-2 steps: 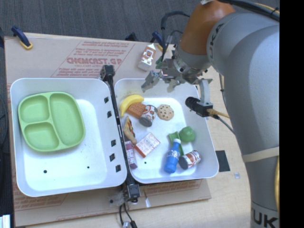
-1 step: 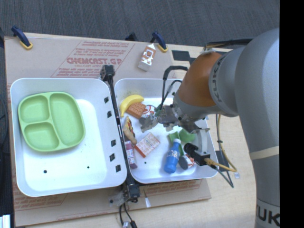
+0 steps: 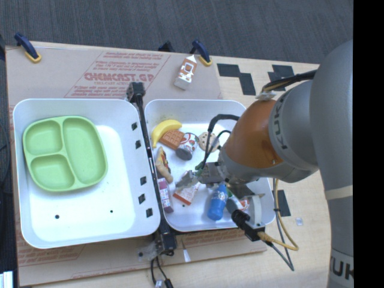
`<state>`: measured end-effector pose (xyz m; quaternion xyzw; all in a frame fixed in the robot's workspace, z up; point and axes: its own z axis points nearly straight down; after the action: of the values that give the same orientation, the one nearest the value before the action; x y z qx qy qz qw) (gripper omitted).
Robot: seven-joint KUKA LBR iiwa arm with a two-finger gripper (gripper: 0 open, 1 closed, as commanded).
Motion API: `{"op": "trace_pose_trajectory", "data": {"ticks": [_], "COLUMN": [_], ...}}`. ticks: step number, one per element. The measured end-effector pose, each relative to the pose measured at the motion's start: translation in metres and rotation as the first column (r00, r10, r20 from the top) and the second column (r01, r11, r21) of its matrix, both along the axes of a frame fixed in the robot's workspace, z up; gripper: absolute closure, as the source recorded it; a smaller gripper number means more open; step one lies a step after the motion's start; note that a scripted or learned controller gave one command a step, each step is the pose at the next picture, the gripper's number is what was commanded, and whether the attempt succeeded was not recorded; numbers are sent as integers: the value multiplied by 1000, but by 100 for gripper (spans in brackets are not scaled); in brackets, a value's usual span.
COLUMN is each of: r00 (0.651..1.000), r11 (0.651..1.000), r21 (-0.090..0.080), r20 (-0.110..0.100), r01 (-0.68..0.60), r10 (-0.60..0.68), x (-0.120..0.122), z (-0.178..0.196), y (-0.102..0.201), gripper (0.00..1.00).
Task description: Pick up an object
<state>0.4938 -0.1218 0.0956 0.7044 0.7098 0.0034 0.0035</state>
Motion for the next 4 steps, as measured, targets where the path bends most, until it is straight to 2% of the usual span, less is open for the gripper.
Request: {"op": "trace_pose_trajectory", "data": {"ticks": [1,2,3,4], "r00": [1000,1000,1000,1000], "r11": [1000,1000,1000,1000], "r21": [-2,1,0,0], "r20": [2,-10,-10,-11], "r01": [-6,1,1,0], "r10": [6,-1,-1,0], "x": [2,-17,-17,-17], "z": [11,107,107,-4], "y": [-1,56,56,25], "gripper": [100,100,0,0]}}
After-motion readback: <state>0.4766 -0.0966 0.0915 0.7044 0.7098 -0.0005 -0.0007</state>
